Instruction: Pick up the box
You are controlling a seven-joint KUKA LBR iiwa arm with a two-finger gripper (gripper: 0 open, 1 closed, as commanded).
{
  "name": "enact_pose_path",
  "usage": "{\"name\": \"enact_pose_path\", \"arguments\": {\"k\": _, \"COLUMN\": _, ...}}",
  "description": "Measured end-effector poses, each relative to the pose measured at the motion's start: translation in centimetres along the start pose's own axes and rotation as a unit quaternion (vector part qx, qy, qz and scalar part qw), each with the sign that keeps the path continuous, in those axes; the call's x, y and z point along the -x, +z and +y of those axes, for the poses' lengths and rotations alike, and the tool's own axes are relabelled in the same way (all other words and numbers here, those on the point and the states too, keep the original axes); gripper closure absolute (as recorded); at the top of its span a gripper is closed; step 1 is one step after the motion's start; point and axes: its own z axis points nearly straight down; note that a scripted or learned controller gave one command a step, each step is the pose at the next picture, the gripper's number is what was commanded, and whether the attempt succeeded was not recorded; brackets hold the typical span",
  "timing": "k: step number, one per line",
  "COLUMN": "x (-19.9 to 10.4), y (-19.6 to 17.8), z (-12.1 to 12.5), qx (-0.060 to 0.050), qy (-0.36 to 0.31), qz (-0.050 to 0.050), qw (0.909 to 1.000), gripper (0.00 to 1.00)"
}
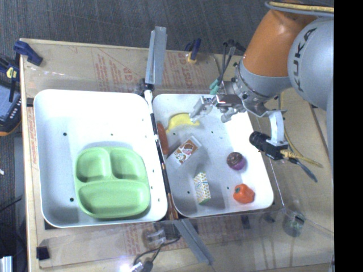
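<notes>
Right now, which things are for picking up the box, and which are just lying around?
For the job:
- box
- claw

Just lying around:
- second small box
- banana
- purple fruit
- red fruit
- green tray

Patterned box (202, 187) lying flat; right bin's front

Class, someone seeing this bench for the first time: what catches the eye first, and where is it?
The grey and orange arm looms at the upper right, its gripper over the right bin near a banana. A bright green tray lies in the left bin. Small boxes and fruit dot the right bin.
</notes>
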Motion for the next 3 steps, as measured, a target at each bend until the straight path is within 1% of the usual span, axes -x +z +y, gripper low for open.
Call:
{"name": "enact_pose_path", "arguments": {"k": 1, "x": 8.7, "y": 13.6, "z": -5.4, "qx": -0.001, "qy": -0.031, "qz": 0.000, "qw": 0.9995, "gripper": 0.00}}
{"name": "enact_pose_path", "arguments": {"k": 2, "x": 5.1, "y": 19.2, "z": -9.6, "qx": 0.000, "qy": -0.068, "qz": 0.001, "qw": 0.9977, "gripper": 0.00}}
{"name": "enact_pose_path", "arguments": {"k": 3, "x": 5.2, "y": 18.2, "z": -9.6, "qx": 0.000, "qy": -0.071, "qz": 0.000, "qw": 0.9975, "gripper": 1.00}}
